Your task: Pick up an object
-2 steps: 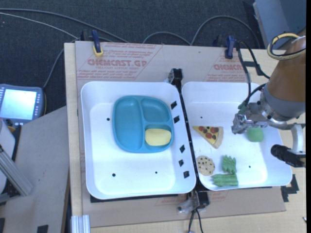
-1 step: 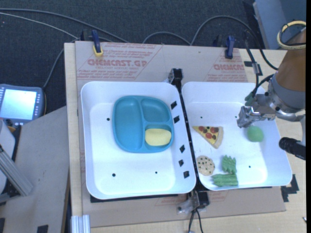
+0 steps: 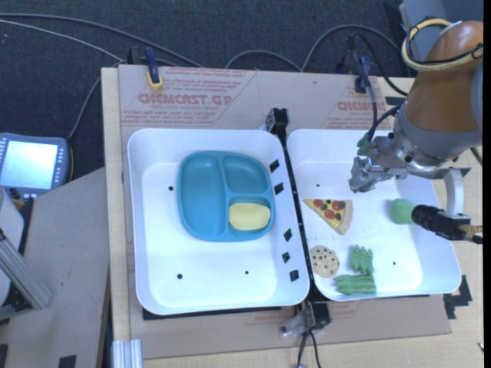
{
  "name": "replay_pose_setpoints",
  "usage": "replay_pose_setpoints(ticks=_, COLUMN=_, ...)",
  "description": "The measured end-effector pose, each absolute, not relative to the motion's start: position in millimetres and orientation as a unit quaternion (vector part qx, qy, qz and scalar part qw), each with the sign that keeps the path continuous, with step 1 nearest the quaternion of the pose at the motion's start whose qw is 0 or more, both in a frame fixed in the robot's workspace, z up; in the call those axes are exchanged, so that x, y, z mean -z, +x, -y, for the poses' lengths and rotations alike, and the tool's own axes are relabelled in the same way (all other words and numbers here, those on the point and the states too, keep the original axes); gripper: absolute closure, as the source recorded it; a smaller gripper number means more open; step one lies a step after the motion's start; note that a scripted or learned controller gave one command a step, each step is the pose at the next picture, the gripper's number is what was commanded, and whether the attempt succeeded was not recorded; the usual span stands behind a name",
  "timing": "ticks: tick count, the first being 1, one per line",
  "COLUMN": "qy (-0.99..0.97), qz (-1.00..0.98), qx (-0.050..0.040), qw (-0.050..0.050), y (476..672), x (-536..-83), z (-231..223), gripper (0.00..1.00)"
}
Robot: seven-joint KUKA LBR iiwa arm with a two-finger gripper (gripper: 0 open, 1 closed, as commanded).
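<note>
In the right bin lie a pizza slice, a round cookie, two green leafy pieces and a green ball. My gripper hangs over the upper part of this bin, above and to the right of the pizza slice and left of the green ball. Nothing shows between its fingers. The left bin holds a blue divided plate with a yellow lump in its lower right compartment.
A black divider with clips runs between the two bins. Cables cross the dark floor behind the bench. A small screen sits at the far left. The arm's orange and grey body overhangs the right bin's upper right.
</note>
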State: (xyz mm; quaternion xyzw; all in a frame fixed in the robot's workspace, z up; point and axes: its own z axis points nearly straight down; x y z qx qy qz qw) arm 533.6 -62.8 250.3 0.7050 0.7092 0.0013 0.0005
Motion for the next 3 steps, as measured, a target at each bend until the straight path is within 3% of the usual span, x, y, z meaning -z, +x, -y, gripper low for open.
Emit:
replay_pose_setpoints(ticks=1, qy=0.706, qz=-0.709, qx=0.0003, qw=-0.001, y=542.8, x=-237.9, z=8.1, gripper=1.00)
replay_pose_setpoints(ticks=2, qy=0.705, qz=-0.709, qx=-0.0011, qw=0.000, y=568.3, x=-232.1, z=-38.5, gripper=1.00)
replay_pose_setpoints(ticks=3, qy=0.705, qz=-0.709, qx=-0.0007, qw=0.000, y=574.5, x=-223.2, z=-87.4, gripper=1.00)
